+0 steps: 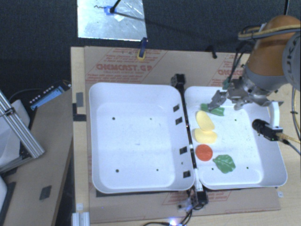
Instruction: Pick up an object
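Note:
The right bin holds several small items. A dark green piece lies near its far left corner, with two yellow pieces just in front of it. Closer to the front are an orange-red disc and a green leaf-shaped piece. My gripper hangs over the far part of this bin, just right of and above the dark green piece. It is open, and I see nothing between its fingers.
The left bin adjoins the right one along a divider with black clips. A black fitting on a white bracket hangs off the arm over the right bin's right side. Cardboard lies under both bins.

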`<state>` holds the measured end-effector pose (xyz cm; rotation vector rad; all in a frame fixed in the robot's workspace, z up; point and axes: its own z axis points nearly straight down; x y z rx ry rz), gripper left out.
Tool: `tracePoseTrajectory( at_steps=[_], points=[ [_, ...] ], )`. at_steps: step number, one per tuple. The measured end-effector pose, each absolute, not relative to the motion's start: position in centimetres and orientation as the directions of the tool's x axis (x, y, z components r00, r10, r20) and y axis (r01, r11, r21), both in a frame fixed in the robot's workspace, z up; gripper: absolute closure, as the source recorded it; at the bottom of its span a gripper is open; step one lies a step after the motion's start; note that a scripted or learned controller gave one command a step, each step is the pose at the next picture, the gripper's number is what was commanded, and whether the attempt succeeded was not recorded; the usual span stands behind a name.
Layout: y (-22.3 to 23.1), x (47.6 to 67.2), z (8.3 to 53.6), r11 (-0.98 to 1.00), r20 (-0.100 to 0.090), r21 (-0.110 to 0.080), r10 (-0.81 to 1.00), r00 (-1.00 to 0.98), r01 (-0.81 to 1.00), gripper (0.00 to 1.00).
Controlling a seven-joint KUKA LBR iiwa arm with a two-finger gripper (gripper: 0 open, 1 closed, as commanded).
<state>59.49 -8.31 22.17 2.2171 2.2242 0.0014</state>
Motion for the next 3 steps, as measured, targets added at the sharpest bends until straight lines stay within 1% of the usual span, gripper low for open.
tracePoseTrajectory(
  at_steps=[1, 2, 3],
  points=[
    [-13.1, 61.2, 8.4, -0.002, 0.000, -0.007, 1.000, 0.002, 1.000, 0.00],
    [-9.9, 57.8, 8.4, 0.002, 0.001, 0.000, 1.000, -0.002, 1.000, 0.00],
    [-10.1, 58.0, 9.6, 0.002, 0.000, 0.005, 1.000, -0.002, 1.000, 1.00]
  ],
)
